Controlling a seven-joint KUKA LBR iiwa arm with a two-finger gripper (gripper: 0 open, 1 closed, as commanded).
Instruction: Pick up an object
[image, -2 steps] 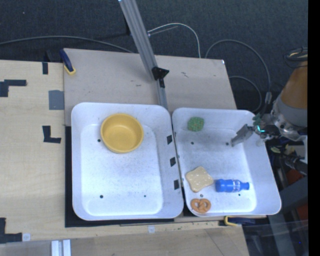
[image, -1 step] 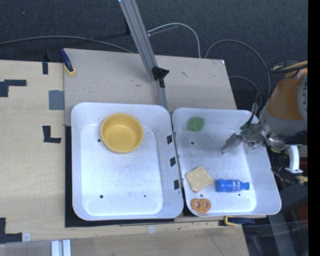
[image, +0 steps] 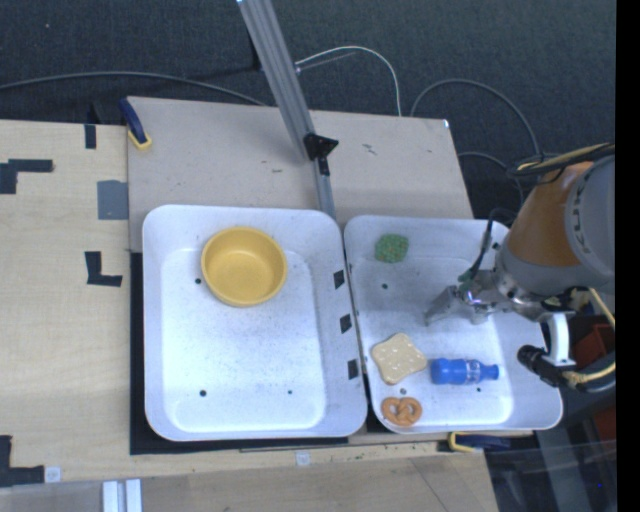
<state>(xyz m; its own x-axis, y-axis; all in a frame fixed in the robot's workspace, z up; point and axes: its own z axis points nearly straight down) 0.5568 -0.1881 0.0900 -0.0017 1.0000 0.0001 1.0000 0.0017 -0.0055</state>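
The right bin (image: 440, 235) holds a small green round piece (image: 391, 248) at its far left, a tan cracker-like square (image: 398, 357), a blue bottle (image: 462, 372) lying on its side, and a brown pretzel (image: 401, 410) at the near rim. My gripper (image: 440, 307) reaches in from the right over the bin's middle, above and slightly left of the bottle. Nothing shows between its fingers. The left bin (image: 170, 400) holds a yellow bowl (image: 243, 265) upright at its far side.
A grey pole (image: 288, 90) slants across the bench behind the bins. The arm's grey and orange body (image: 555, 230) overhangs the right bin's right rim. Cables trail at the back right.
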